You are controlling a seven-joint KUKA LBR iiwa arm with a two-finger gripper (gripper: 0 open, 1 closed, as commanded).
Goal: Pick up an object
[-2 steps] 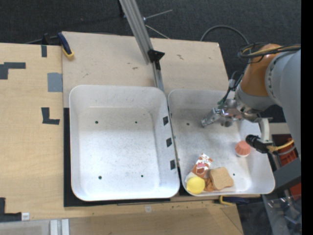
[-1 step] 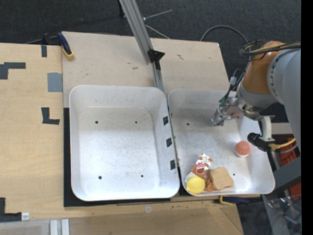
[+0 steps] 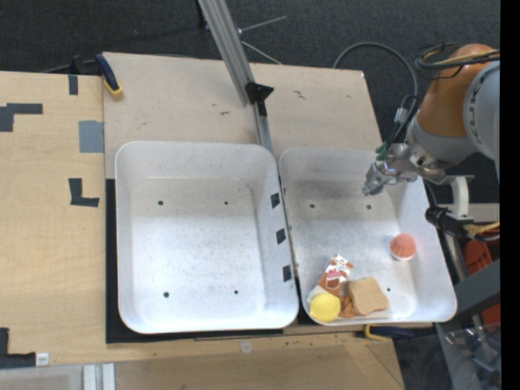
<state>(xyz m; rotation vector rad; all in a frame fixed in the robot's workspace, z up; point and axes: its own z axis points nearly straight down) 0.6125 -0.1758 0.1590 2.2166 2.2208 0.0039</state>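
Note:
The right bin (image 3: 325, 187) holds a small cluster at its front: a yellow ball (image 3: 325, 307), a tan bread-like slab (image 3: 367, 295) and a red-and-white figure (image 3: 334, 273) leaning against them. A pink round object (image 3: 402, 247) lies alone near the bin's right wall. My gripper (image 3: 373, 187) hangs over the back right part of this bin, well behind all of these, with nothing visible between its fingers.
The left bin (image 3: 199, 234) sits beside the right one, sharing a raised middle wall (image 3: 280, 234). A slanted metal pole (image 3: 231, 47) runs down to the bins' back edge. A cable (image 3: 366, 51) loops behind the arm.

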